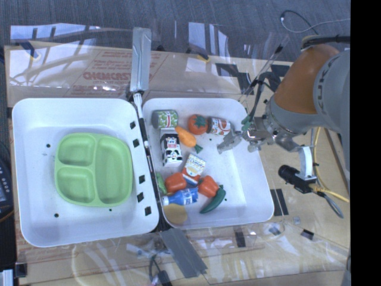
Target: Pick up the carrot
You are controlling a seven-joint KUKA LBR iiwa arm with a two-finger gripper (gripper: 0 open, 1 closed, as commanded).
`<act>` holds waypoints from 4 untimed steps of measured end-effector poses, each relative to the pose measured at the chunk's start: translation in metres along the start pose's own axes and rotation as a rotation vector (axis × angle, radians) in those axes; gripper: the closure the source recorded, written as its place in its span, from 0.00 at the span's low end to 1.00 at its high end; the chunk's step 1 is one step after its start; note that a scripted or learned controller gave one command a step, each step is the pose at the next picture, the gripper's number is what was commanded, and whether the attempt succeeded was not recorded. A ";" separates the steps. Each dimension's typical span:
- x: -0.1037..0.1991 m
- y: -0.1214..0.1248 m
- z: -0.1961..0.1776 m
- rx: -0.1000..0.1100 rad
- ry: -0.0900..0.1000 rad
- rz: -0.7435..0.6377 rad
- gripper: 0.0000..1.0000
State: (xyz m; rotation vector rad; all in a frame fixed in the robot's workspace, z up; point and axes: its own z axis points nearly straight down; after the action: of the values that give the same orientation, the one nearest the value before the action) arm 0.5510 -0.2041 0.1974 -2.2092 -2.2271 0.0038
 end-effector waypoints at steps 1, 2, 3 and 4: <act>0.055 0.042 0.010 -0.003 -0.002 -0.145 0.00; 0.056 0.075 0.086 -0.017 -0.008 -0.326 0.00; 0.076 0.051 0.092 -0.031 -0.021 -0.600 0.00; 0.076 0.050 0.081 -0.025 -0.016 -0.606 1.00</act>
State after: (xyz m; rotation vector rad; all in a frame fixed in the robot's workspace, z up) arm 0.6004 -0.1273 0.1160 -1.4569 -2.8096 -0.0081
